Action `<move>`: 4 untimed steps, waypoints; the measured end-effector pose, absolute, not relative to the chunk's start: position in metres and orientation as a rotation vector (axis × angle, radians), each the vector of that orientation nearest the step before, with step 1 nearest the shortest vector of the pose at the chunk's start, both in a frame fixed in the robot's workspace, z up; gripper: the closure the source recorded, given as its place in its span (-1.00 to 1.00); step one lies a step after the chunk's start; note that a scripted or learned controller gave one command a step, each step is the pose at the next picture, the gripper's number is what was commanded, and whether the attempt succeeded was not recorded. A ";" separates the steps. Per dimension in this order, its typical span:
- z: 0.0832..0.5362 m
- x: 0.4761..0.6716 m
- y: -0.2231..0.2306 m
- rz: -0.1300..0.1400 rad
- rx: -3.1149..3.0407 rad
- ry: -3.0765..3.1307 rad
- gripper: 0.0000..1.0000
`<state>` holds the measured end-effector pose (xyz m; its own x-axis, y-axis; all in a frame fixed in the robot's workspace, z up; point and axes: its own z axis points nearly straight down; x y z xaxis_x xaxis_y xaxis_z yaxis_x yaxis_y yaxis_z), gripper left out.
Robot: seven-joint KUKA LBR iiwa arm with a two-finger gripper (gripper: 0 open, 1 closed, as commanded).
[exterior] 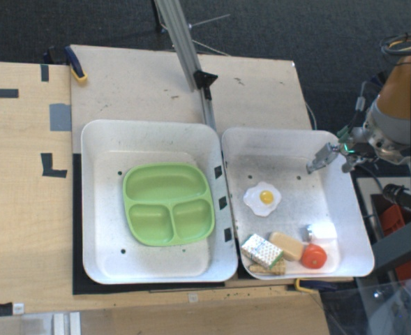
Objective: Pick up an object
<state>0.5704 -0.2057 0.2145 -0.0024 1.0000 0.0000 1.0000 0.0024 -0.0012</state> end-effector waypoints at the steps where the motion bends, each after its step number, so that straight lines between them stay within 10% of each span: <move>1: 0.153 0.565 -0.199 0.007 -2.215 -2.220 -1.00; 3: 0.089 0.563 -0.196 0.002 -2.220 -2.223 -1.00; 4: 0.099 0.563 -0.196 0.002 -2.218 -2.224 1.00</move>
<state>0.5633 -0.1957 0.0993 -0.0023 1.0000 -0.0006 1.0000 0.0023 -0.0015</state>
